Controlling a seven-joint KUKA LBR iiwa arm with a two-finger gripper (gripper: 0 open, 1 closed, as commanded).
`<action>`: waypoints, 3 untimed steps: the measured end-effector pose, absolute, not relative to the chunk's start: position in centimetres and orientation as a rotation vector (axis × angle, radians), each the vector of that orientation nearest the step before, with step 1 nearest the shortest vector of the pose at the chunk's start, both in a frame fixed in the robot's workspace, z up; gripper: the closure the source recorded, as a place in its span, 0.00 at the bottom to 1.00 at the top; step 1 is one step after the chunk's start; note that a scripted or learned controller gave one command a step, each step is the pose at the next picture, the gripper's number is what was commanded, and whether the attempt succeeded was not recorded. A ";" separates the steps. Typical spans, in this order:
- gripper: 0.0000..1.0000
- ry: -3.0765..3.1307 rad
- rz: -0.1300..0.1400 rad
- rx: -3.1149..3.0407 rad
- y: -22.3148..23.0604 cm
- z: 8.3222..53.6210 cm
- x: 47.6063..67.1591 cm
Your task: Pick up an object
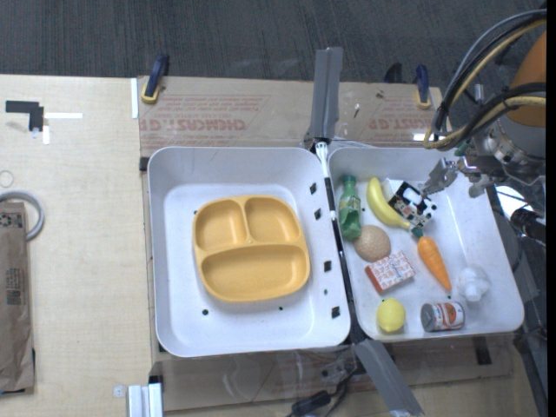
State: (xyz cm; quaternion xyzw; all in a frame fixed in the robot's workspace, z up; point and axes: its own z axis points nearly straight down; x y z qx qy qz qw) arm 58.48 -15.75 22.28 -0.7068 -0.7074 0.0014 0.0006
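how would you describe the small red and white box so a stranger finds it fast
Look in the right bin, the one crowded with groceries. Near its middle lies the box, just below the brown egg-shaped item and left of the carrot. It alone is flat-sided and red and white.

Right bin [495,233] contents: green bottle [349,207] beside banana [382,203]; black-and-white patterned object [408,204] touching the banana; brown egg-shaped item [373,242]; red-white box [390,273]; carrot [433,262]; lemon [392,315]; can [443,316] lying on its side; white lump [473,282].
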 end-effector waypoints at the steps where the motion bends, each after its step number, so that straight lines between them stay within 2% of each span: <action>1: 0.00 -2.337 0.001 -2.100 -17.9 9.1 53.6; 2: 0.00 -2.460 0.000 -1.958 -19.3 9.2 54.0; 3: 1.00 -2.457 0.000 -1.965 -19.5 10.2 54.0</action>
